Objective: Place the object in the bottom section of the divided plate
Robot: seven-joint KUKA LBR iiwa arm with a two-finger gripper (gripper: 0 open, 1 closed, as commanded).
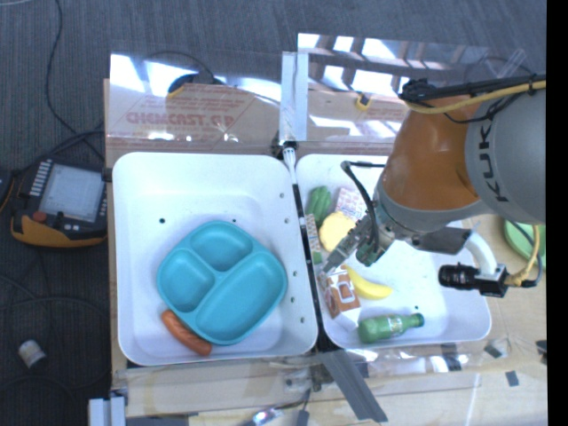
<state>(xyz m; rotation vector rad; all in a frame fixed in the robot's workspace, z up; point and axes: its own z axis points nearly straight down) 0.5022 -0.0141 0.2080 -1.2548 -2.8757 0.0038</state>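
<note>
Under arm (444, 162): right bin (470, 327) contents partly hidden.

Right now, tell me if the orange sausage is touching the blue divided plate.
Touching. The camera view shows the orange sausage tucked against the blue divided plate's lower-left rim, with no white bin floor visible between them.

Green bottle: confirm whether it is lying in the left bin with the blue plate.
No, the green bottle lies in the right bin, apart from the blue divided plate.
</note>
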